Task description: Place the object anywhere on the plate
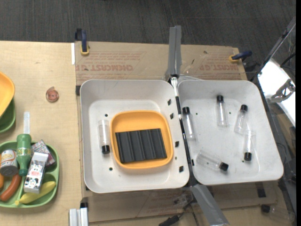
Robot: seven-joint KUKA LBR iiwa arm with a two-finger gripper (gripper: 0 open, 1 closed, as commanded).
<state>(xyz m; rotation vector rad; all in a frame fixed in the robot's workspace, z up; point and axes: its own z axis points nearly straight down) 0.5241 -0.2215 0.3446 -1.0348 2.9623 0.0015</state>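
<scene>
Orange plate (141,118) is sitting in the left bin (89,126) with a dark ribbed block (141,144) covering most of its floor; only the rim and a strip at the far side are showing bare.

Candidate objects are clear tubes with black caps. One tube (103,136) is lying in the left bin just beside the plate's left edge, long axis running near-to-far, cap at the near end. It's not on the plate.

Five more are scattered in the right bin (263,173): one (187,123) tight against the divider, one (220,110) mid-bin, two (242,119) (247,146) toward the right, one (211,162) lying crosswise near the front.

Gripper: can't tell its state, nothing to judge it from.

My read: no placement done yet. Whichever tube is getting picked, the move is going leftward from the arm's side. The divider tube is looking awkward for fingers, being so close to the wall. The mid-bin tube is looking like the cleanest grab, fingers straddling across its long axis.
</scene>
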